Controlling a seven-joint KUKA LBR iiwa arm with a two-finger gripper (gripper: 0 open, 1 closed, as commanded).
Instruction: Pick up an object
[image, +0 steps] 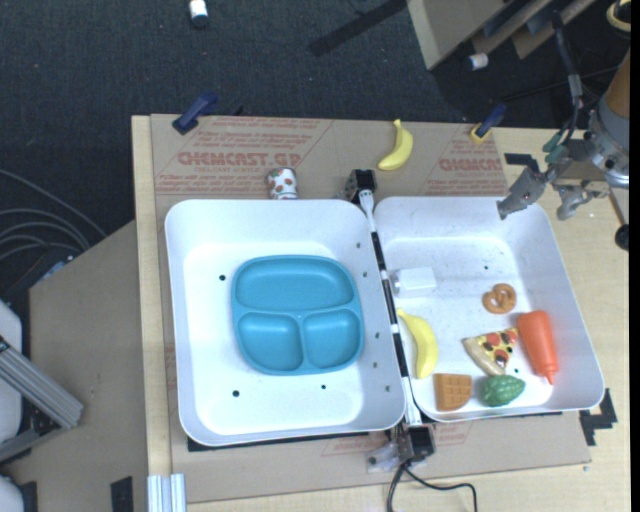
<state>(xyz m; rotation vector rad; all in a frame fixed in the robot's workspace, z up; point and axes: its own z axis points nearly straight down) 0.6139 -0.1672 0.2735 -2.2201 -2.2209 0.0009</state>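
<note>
Gripper (546, 195) over right bin's (450, 225) far right corner, fingers spread, nothing between them, banana (421, 342), pretzel (498, 297), pizza slice (492, 350), carrot (540, 343), waffle (452, 390), broccoli (501, 390) near side, blue divided plate (296, 312) in left bin (200, 330)

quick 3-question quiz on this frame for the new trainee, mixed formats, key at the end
1. True or false: the blue divided plate lies in the right bin.
2. Which toy lies nearest the carrot? A) pizza slice B) banana in the bin C) waffle
3. Fill in: the claw is above the right bin's far ____ corner.

Key: 1 false, it lies in the left bin. 2 A. 3 right.
</note>
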